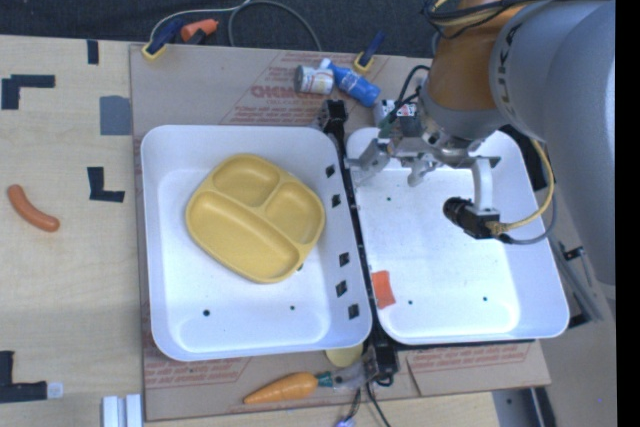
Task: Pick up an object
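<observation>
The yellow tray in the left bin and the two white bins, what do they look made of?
The yellow divided tray looks like moulded plastic with a matte finish: even colour, rounded compartment walls, soft dull highlights. The left bin and the right bin also look like plastic, smooth and slightly glossy, with rounded rims and corners. Painted metal cannot be ruled out.

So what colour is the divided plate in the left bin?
Yellow; the divided plate shows clearly in the camera view.
</observation>
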`<state>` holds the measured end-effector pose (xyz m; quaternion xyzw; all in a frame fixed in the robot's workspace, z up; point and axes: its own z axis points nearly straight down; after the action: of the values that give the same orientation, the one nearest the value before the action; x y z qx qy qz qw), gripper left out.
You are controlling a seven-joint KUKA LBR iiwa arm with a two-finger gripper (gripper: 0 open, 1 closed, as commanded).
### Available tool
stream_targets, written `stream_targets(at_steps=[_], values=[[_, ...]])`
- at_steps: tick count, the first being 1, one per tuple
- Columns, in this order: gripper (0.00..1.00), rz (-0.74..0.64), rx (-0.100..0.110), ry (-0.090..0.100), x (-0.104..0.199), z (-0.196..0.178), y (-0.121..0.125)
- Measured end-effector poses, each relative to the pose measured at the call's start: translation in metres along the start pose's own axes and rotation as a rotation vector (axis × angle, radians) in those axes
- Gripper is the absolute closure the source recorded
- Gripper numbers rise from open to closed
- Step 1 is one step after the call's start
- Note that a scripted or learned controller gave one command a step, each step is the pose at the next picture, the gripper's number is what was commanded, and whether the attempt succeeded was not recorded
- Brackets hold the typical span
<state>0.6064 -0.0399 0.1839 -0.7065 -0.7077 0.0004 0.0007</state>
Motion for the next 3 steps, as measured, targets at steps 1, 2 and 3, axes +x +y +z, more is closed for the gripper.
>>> stream_targets(at_steps=[1,2,3], values=[[0.00,0.000,0.000,0.000,0.0000,0.0000,0.0000],[0.00,0.000,0.000,0.000,0.0000,0.0000,0.0000],[0.00,0.000,0.000,0.000,0.0000,0.0000,0.0000]])
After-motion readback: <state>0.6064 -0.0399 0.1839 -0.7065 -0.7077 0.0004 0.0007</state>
